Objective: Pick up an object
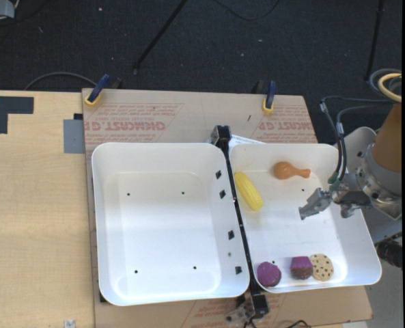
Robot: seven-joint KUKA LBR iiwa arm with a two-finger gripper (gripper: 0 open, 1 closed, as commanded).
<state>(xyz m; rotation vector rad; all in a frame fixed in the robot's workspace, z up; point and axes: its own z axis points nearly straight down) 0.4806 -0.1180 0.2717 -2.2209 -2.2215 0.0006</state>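
End effector (319, 204) over right bin (356, 248); grip state unclear | drumstick (289, 171) up-left, apart

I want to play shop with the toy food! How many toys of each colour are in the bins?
Yellow: 1, the corn
Orange: 1, the drumstick
Purple: 2, the round one and the block
Tan: 1, the cookie
Total: 5, all in the right bin

I reach in from the right, my gripper (319, 203) hanging over the right bin (356, 251). Left of me lies the corn cob (248, 190); at the far side, an orange drumstick (289, 171). Along the near wall sit a purple ball (269, 274), purple block (300, 267) and cookie (321, 267).
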